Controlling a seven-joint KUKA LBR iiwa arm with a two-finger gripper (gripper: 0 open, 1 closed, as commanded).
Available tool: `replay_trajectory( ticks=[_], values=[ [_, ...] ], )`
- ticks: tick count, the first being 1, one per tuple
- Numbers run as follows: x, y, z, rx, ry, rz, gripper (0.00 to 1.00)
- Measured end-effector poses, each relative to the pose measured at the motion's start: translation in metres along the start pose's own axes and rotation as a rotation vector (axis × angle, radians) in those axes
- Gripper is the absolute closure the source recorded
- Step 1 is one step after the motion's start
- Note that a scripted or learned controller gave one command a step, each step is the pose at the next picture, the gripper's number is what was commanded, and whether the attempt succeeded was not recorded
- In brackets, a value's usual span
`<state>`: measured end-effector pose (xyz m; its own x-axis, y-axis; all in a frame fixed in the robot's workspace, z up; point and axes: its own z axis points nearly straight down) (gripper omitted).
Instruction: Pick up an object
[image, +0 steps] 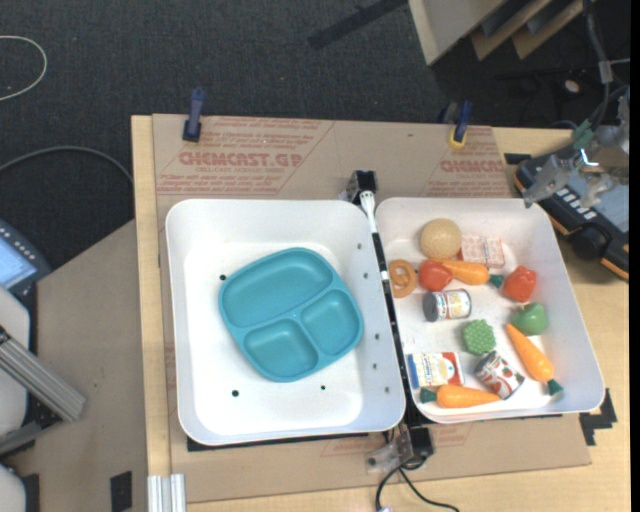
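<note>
Dark carpet surrounds the bench (300, 150), which is covered with a brown sheet printed with red letters and fixed at the far edge by a blue clamp (193, 113) and a second clamp with a yellow part (460, 122). On it we see two shallow white bins side by side, touching along their inner rims. We find in the left bin (190, 300) one teal divided plate (290, 313), with three compartments, lying near the middle. We find in the right bin (570, 300) all the small toy foods, close together: a round beige ball (440, 239) at the far side, a pink and white packet (483, 249) just beside it, a tomato (435, 275) touching a small carrot (470, 271), a pretzel (402, 278) near the inner rim, a red pepper (519, 284), a small can (447, 305) lying on its side, a green apple (532, 319), a green broccoli piece (480, 336), a long carrot (530, 357), a white carton (434, 369), a red can (499, 376) and another carrot (467, 397) at the near rim. Any of these can be the object to pick; all lie in the bin. At the right edge, above the far corner of the right bin, we see the hand (560, 180) as a grey blurred form, well apart from the toys; we cannot tell if it is released or clenched.
</note>
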<state>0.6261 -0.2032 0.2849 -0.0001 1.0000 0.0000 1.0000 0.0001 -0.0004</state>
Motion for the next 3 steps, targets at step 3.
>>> replay_trajectory(
  ticks=[3],
  values=[
    [0.095,-0.051,0.098,-0.006,-0.002,0.0,0.0]
  ],
)
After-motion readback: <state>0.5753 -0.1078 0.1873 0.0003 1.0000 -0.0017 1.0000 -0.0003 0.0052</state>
